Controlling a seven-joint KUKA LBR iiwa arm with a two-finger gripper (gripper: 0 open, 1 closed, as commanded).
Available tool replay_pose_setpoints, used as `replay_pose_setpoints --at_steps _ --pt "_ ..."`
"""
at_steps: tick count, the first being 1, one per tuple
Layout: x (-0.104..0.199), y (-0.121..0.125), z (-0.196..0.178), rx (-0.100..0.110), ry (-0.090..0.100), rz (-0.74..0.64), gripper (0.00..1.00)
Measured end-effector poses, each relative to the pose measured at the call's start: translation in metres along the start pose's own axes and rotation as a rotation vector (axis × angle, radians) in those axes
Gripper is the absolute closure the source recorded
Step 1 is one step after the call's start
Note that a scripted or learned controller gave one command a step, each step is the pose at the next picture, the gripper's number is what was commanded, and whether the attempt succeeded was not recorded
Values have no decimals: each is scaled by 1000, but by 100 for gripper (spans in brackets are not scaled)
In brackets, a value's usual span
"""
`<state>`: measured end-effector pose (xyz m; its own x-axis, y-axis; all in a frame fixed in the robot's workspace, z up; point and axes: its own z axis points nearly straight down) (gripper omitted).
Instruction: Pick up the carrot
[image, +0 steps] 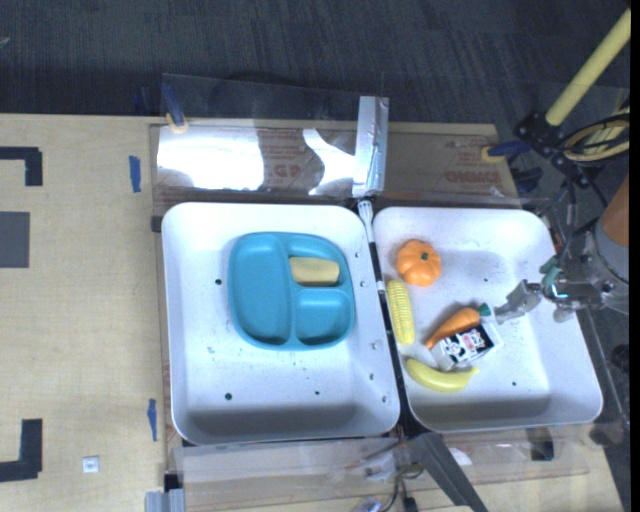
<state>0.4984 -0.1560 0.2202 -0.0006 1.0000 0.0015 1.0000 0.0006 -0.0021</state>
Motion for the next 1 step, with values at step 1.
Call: replay_pose_setpoints --at_steps 1 --pt "66 57 90 4 2 -199 0"
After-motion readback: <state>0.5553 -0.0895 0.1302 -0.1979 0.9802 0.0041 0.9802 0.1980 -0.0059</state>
